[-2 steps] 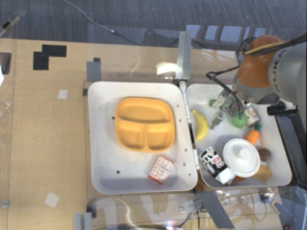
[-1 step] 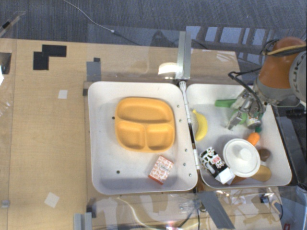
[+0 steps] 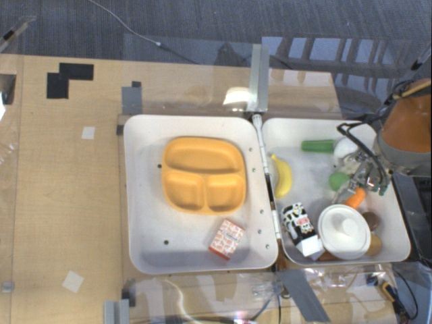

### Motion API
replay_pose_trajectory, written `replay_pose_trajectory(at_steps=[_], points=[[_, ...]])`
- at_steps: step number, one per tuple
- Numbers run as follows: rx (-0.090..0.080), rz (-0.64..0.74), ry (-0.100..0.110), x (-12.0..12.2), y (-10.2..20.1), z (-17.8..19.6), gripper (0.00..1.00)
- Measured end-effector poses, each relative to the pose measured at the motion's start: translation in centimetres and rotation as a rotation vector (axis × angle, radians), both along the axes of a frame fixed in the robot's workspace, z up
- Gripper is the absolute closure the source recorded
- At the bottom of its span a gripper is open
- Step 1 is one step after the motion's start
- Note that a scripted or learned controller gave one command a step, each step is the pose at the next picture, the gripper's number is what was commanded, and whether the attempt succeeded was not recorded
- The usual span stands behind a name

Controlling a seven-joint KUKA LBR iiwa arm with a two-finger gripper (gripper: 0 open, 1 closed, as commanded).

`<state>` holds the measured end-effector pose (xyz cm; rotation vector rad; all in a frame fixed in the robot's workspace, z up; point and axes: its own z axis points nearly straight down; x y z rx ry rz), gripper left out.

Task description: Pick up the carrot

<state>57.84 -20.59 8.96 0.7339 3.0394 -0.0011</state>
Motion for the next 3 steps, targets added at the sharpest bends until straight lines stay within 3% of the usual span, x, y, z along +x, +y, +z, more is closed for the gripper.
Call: replay_pose_trajectory(at_steps=[1,2,3], points=[[-0.005,0.006,-0.015,0.5,0.1,1.5,1.00],[-0.002,-0.015,-0.007,-7.6,-0.1,0.3,1.00],[-0.002,-0.014,-0.007,-7.6,0.0,0.2,0.00]])
